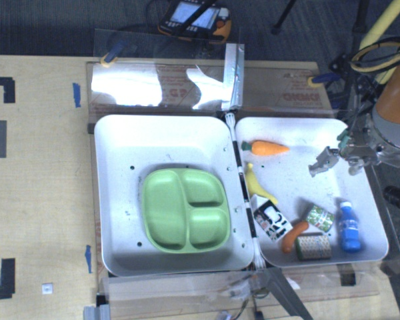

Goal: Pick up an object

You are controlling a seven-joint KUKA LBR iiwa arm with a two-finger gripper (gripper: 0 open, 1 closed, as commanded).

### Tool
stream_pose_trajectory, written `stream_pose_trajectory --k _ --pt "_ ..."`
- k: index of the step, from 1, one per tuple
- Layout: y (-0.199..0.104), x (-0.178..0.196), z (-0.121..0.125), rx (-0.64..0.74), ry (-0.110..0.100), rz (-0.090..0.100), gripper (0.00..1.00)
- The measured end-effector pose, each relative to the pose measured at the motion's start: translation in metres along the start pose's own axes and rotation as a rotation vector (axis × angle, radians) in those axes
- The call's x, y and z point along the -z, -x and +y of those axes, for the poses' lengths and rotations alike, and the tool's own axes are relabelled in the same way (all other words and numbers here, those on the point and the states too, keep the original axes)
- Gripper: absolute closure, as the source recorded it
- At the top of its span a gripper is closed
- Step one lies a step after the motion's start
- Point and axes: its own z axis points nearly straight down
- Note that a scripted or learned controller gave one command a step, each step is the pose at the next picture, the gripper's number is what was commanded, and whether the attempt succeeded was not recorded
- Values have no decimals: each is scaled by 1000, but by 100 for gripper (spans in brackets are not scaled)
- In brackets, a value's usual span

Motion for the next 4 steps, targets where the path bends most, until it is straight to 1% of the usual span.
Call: stream_pose_trajectory --k 1,2,3,4 --pt "32 -103 -47 -67 11 1 0" --pt "45 -109 -50 -88 28 16 0" --pt "40 -109 -55 25 35 -5 0" --pt "-4 -96 -65 -224 7 -2 0"
